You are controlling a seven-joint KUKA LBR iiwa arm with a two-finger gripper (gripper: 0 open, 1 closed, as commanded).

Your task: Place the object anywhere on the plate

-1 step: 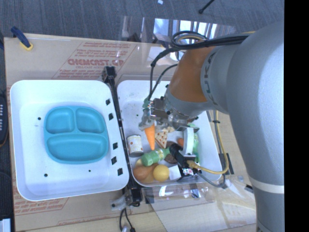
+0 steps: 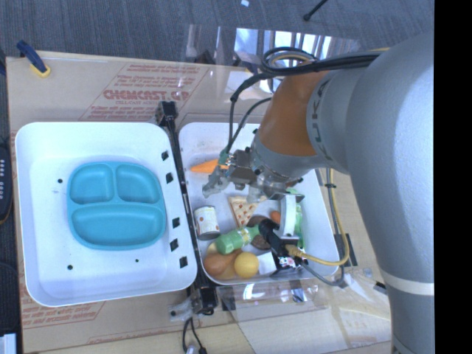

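Grey and bulky, the robot arm (image 2: 383, 161) fills the right side, closest to the camera, with its orange band (image 2: 291, 120) sitting above the wrist as it reaches down into the right bin (image 2: 324, 205). Below the band the end effector (image 2: 240, 177) hangs over the middle of that bin; how far it is open, and whether it has hold of anything, cannot be told from this slanted look. Beneath and around it the right bin is crowded with small play food: a yellow lemon (image 2: 247, 264) and a brown ball (image 2: 220, 265) at the near edge, a green bottle (image 2: 234, 240) just behind them, a small can (image 2: 206, 221) by the left wall, a pizza slice (image 2: 240, 211) near the middle, a green and white packet (image 2: 290, 218) to the right, and an orange carrot (image 2: 204, 168) at the far side. Any of these could be the object to move; none is on the plate yet. Clutter leaves little open room here, so a lift probably has to go straight up before crossing the black divider (image 2: 177, 186) between the bins. Across it, the left bin (image 2: 37, 271) holds a blue plate (image 2: 116, 203) with three sections, lying flat and bare, with wide white floor around it. Farther back the surface (image 2: 140, 87) shows brown printed cardboard.
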